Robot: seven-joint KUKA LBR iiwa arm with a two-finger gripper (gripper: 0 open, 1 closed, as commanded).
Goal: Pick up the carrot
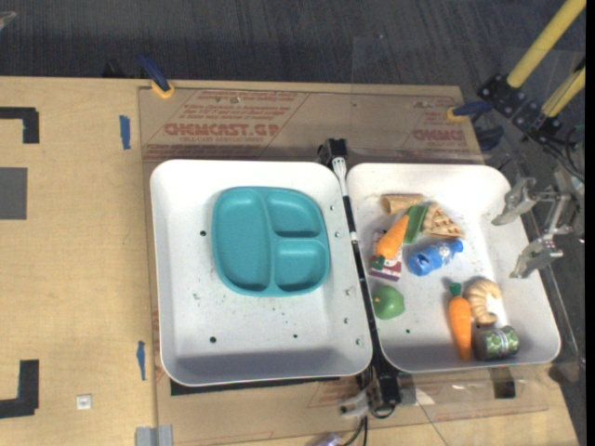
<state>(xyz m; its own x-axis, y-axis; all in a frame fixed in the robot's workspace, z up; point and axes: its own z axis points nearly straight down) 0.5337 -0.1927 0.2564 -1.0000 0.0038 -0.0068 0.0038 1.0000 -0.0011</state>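
Camera view, largest first: two shallow white plastic bins (177, 249) fill the middle of the frame. A teal divided plate (271, 240) lies in the left bin; toy food crowds the right one. At the right edge the metal two-finger gripper (535, 226) hovers over the right bin's rim, fingers spread and holding nothing. An orange plastic carrot (459, 320) lies lower right, long axis near-vertical, green top pointing up-frame, touching a tan toy (483, 295). A second orange carrot-like piece (394, 234) lies tilted near the top.

pale grey metal fingers (537, 219) on a thin, silvery bracketed frame at the right edge
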